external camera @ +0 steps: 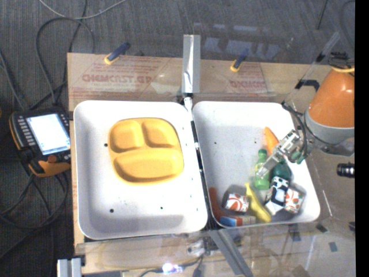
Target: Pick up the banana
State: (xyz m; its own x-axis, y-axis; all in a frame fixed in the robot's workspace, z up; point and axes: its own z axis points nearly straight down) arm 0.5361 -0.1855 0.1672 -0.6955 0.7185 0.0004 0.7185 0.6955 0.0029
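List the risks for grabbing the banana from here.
1. The banana lies wedged among a can, a carton and a green bottle, so a neighbour may get grabbed instead.
2. It sits near the right bin's front wall, leaving little room for the gripper.

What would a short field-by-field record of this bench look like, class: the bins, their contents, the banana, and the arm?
left bin: holds a yellow divided tray
right bin: holds a cluster of small items at its near right corner
banana: yellow, lying in the cluster, beside a red and white can
other items: orange carrot, green bottle
arm: reaches in from the right, orange band
gripper: above the right bin's cluster; jaws state unclear
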